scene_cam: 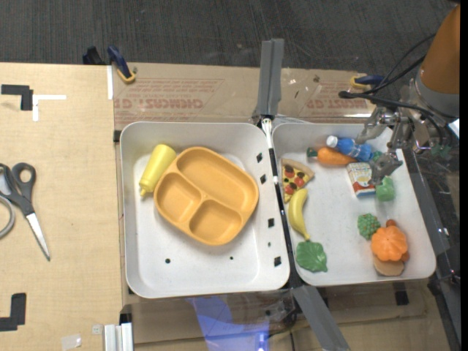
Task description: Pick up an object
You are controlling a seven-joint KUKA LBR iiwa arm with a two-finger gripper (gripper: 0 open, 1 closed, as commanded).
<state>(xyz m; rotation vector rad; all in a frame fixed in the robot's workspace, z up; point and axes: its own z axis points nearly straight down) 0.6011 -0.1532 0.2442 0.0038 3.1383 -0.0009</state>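
You have tool [385,168] above small carton [360,178], just right of it; finger state: cannot tell. Carton near carrot [331,157]; looks light, stiff, slick — take it across narrow sides

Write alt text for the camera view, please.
The end effector hovers over toy food in the right bin, near a small carton and blue bottle. The left bin holds an orange divided tray.
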